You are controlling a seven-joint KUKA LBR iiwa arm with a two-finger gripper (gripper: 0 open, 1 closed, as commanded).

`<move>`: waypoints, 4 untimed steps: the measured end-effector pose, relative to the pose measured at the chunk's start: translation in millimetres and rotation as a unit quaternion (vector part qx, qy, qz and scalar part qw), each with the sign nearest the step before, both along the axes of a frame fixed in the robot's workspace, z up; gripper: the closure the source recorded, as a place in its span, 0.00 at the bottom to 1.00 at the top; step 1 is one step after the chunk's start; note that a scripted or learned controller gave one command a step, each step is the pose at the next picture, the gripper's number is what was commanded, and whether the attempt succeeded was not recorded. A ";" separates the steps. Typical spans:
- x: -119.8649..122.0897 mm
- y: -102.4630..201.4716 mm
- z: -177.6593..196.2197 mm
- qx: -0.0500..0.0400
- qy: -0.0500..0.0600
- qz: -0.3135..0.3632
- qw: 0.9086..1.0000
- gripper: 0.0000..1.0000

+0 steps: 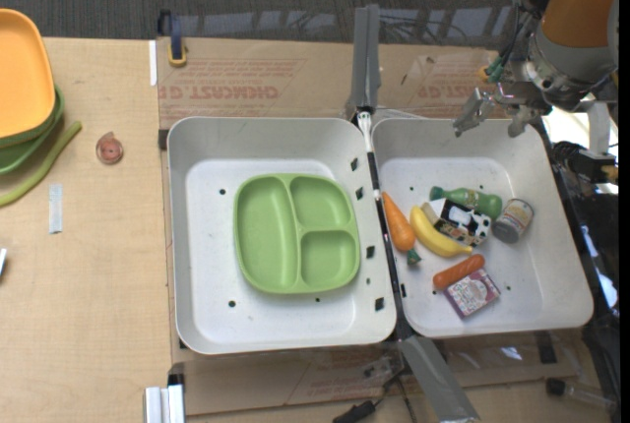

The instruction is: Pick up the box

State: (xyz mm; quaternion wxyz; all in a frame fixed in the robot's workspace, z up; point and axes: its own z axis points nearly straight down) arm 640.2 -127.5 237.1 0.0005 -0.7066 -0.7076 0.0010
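Box [472,294]: near front edge of right bin [561,313], touching sausage [459,271]. Likely light, stiff cardboard; grip across short sides. Tool [492,113]: over bin's back edge, fingers spread wide, nothing held.

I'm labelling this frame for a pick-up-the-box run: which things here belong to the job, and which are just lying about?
Belongs to the job:
- box, at the near side of the right bin
- gripper, above that bin's far edge, jaws apart

Just lying about:
- carrot
- banana
- sausage
- can
- green divided plate in the left bin
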 end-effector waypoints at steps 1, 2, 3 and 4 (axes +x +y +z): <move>0.2 -0.5 8.1 0.000 0.001 0.001 1.000 1.00; 19.4 -3.4 91.6 0.000 -0.002 0.298 0.955 1.00; 18.9 -37.6 -49.0 0.000 -0.001 0.333 0.943 1.00; 8.4 -13.9 -23.4 0.000 -0.002 0.197 0.980 1.00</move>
